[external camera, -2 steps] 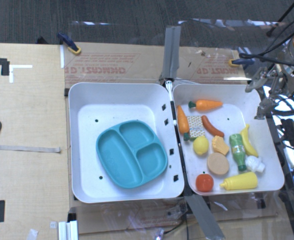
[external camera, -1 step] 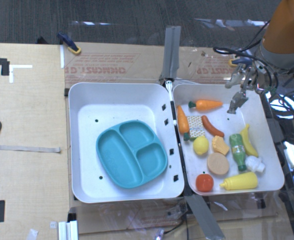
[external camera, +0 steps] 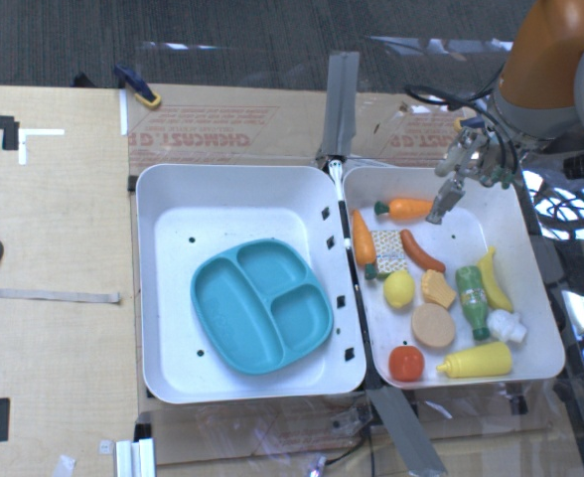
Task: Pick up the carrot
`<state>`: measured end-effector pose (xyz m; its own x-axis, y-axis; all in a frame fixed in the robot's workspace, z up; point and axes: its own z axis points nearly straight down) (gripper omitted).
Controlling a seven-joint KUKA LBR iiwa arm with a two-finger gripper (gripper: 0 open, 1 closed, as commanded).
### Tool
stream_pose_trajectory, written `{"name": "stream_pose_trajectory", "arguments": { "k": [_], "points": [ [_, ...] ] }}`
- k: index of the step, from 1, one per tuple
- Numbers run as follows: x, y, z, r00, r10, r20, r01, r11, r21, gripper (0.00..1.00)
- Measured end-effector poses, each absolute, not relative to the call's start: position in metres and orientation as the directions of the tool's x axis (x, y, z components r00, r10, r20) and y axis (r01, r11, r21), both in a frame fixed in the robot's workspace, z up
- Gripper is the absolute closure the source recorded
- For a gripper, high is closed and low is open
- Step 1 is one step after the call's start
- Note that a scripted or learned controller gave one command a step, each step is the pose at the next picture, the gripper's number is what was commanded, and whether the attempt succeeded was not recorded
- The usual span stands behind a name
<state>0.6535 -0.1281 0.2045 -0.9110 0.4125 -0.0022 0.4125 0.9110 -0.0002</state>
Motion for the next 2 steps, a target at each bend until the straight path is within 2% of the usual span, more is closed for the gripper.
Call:
{"name": "stream_pose_trajectory", "arguments": {
  "k": [1,2],
  "points": [
    [0.649,-0.158,0.150,-0.885,0.466,-0.004,0.466,0.885,0.000,0.00],
    [0.652,-0.144,0.113,-0.733,0.680,-0.002,0.680,0.733,0.000,0.00]
  ]
}}
